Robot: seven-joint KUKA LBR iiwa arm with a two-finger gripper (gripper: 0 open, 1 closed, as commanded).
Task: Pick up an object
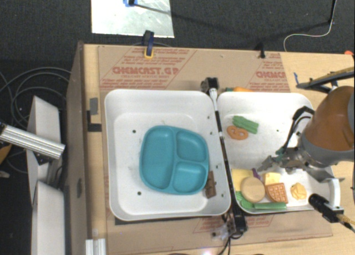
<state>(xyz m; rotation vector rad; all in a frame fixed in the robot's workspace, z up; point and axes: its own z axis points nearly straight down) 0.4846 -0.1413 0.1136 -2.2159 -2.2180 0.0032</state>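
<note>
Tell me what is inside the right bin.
The right bin holds a green piece, a pretzel-like piece, and a front cluster: tan round, waffle, yellow pieces. The arm covers its right part, so anything there is hidden.

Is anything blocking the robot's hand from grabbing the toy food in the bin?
Nothing visible does. The gripper hangs just above the toy food heaped in the right bin's near corner, with only open space between them.
</note>
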